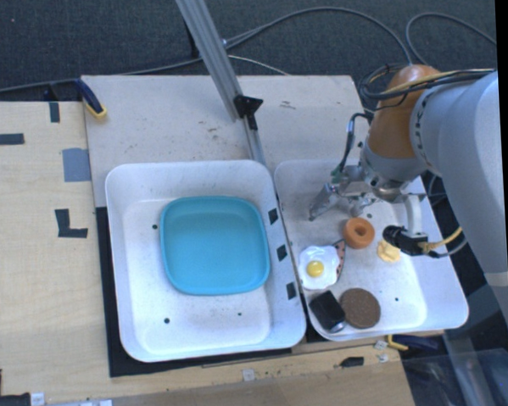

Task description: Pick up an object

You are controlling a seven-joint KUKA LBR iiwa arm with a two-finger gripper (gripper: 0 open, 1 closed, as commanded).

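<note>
Two white bins sit side by side on the surface [173, 117]. We see the left bin [132, 315] holding a blue plate [214, 244] that lies flat near its middle. The right bin [429, 303] holds the small items. An orange ring [358, 232] lies near the bin's centre. A fried egg [318, 267] lies just left of and below the ring, with a thin brown strip [341, 254] between them. A black block [327, 309] and a brown disc [360, 308] lie side by side at the bin's near edge, touching or almost touching. A yellow piece [388, 251] lies right of the ring.

The arm [437, 129] reaches in from the right, and we see the gripper [321, 210] low over the far part of the right bin, above and left of the ring and apart from it. Its fingers stand narrowly spread, pointing left, with nothing between them. A grey pole [217, 60] crosses the surface at a slant above the bins.
</note>
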